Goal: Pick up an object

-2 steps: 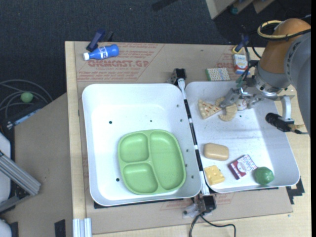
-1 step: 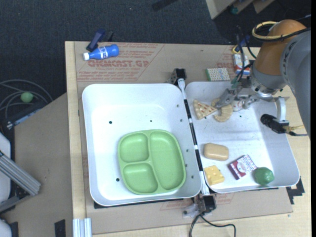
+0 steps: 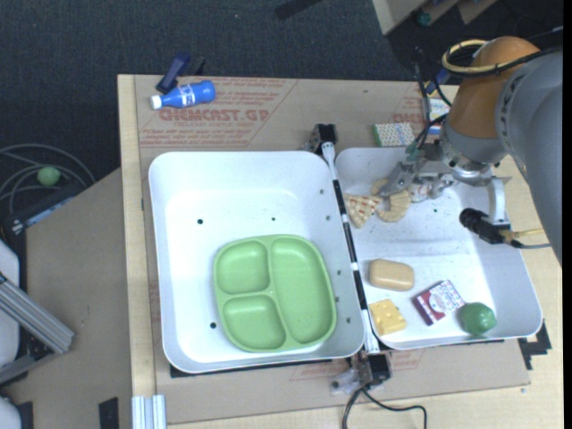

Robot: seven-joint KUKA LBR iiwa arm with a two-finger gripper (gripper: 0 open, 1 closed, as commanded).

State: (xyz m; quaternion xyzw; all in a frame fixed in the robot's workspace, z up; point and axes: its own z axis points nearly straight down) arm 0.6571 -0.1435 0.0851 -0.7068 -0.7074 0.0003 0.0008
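My gripper (image 3: 404, 182) hangs low over the far left part of the right bin (image 3: 500, 266), reaching in from the right. Directly below and just left of it lie a tan waffle piece (image 3: 361, 209) and a tan cookie-like piece (image 3: 394, 206), partly covered by the gripper. Whether it touches them I cannot tell. Nearer the front of this bin lie a tan oval bread roll (image 3: 391, 274), a yellow cheese wedge (image 3: 386, 315), a red packet (image 3: 437, 301) and a green ball (image 3: 477, 318).
The left bin (image 3: 179, 195) holds a green divided plate (image 3: 273, 291). A blue and white bottle (image 3: 183, 95) lies on the bench behind the bins. A black divider (image 3: 343, 222) runs between the bins.
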